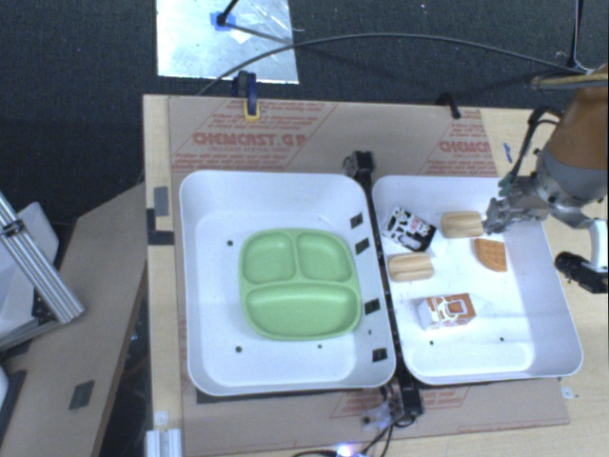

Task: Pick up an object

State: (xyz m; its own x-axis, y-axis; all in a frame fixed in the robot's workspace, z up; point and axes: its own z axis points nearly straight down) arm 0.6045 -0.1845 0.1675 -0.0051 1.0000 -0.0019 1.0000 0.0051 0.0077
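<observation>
Camera view: the end effector (497, 215) hangs low in the right bin (547, 350), near its far right edge, beside a tan bread roll (462, 224) and an orange waffle piece (491, 254); whether it grips anything I cannot tell. The rounded, smooth roll could slip or get nudged aside. A glossy little carton (447, 310) lies nearer. The left bin (209, 350) holds a green plastic divided plate (300, 284).

Bright, even overhead light washes the two white bins (285, 193) nearly to glare, leaving only soft, short shadows under their contents. A foil-like sheet (225, 27) at the far left gleams. The picture is slightly grainy and soft, darkest over the far floor.
</observation>
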